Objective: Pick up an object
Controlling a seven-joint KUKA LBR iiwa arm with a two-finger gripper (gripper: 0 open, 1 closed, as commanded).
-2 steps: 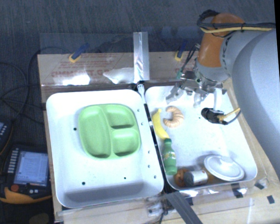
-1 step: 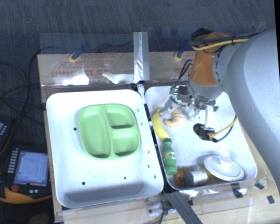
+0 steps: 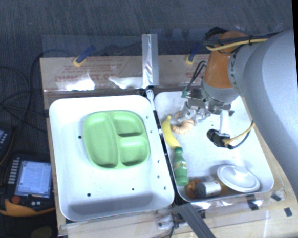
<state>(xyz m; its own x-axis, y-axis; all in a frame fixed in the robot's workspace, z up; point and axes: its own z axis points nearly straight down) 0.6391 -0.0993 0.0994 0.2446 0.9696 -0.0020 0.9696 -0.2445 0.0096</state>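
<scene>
The right bin (image 3: 249, 133) holds several objects. A yellow banana (image 3: 167, 132) lies along its left wall, with a tan ring-shaped pastry (image 3: 182, 127) beside it. Below them a green bottle (image 3: 179, 165) lies lengthwise. At the front sit a metal can (image 3: 211, 188), a brown item (image 3: 191, 188) and a white round dish (image 3: 238, 178). My gripper (image 3: 192, 115) hangs at the bin's back left, right over the upper edge of the pastry and close to the banana's top. The gripper's body hides how it meets the pastry.
The left bin (image 3: 65, 163) carries a green divided plate (image 3: 115, 138). A black cable loop with a yellow wire (image 3: 220, 137) dangles from the wrist over the middle of the right bin. The arm's grey bulk covers the right side.
</scene>
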